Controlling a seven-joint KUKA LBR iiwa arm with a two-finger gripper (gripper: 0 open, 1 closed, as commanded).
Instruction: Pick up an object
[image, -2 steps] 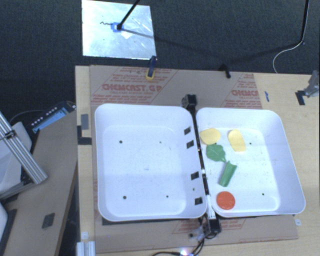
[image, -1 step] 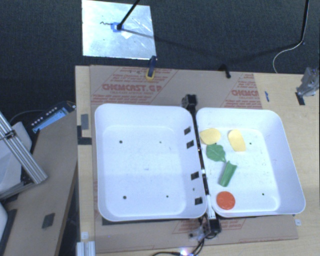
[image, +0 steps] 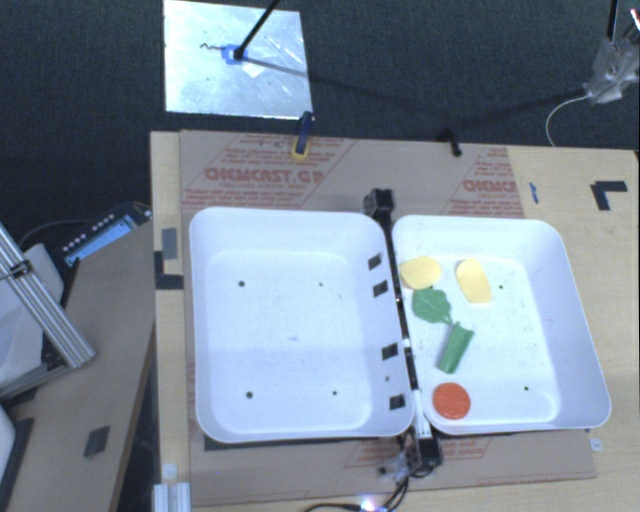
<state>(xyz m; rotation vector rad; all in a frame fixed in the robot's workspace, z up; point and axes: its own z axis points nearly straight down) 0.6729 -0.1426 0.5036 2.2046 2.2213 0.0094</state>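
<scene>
The right bin (image: 575, 330) holds several small objects. A yellow rounded piece (image: 420, 271) and a yellow oval (image: 474, 281) lie near its far left. Just in front of them a flat green leaf-like piece (image: 431, 305) touches a green stick (image: 455, 347) that lies at a slant. An orange-red disc (image: 451, 401) rests near the bin's front left corner, apart from the others.
The left bin (image: 290, 330) stands beside the right one, joined along a dark hinge strip (image: 400, 330). Both sit on a cardboard sheet (image: 260, 175). A pale object with a white cable (image: 612, 70) is at the top right. A metal plate (image: 235, 60) lies beyond the bench.
</scene>
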